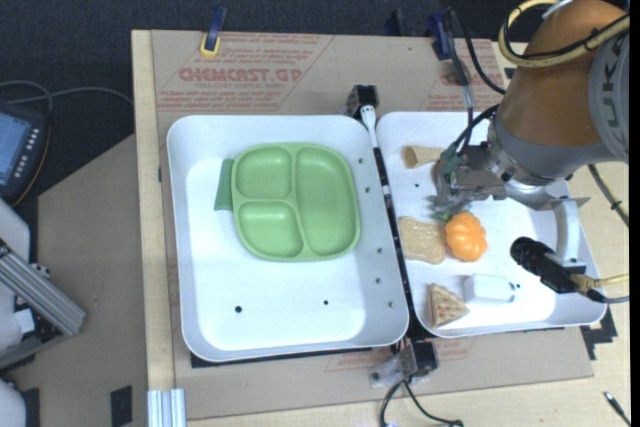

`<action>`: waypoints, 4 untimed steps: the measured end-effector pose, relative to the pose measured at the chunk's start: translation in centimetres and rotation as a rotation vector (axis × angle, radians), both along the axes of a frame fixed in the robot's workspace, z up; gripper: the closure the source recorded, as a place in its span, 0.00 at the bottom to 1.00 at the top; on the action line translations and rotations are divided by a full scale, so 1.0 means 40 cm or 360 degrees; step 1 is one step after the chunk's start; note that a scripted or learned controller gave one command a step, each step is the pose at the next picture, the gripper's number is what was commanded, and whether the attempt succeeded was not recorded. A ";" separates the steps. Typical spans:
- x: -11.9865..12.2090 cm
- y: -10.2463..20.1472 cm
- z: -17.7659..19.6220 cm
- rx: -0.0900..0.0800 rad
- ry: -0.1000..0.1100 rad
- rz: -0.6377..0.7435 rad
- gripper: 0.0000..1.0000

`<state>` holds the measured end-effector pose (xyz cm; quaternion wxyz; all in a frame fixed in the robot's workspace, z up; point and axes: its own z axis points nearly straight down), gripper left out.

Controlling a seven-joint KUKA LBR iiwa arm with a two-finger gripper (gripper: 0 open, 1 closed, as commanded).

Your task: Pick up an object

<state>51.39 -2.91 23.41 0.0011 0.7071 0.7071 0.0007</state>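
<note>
Arm's in from the right of frame, gripper point(452, 202) low over the right bin point(420, 127), centre-right of the picture. Tip sits just above and touching or nearly touching the small orange pumpkin point(465, 237). Can't tell whether it's closed on anything; the wrist hides that. Nothing visibly between the tips.

Pumpkin looks like a light toy, prob. plastic or foam, rounded and smooth, so likely to roll or squirt out. I'd pinch across its widest middle. Just left of it lies a tan bread-like piece point(421, 239), flat, prob. soft. Pizza-slice toy point(445, 303) sits lower down, w/ a white block point(490, 289) beside it. Left bin point(200, 245) holds a green divided plate point(296, 202).
</note>
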 end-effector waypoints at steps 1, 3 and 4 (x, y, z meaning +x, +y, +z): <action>-0.001 0.001 0.000 0.0000 0.0001 0.0000 1.00; 0.012 -0.016 -0.016 0.0000 0.0007 -0.0003 1.00; 0.018 0.013 -0.006 0.0001 0.0002 0.0002 1.00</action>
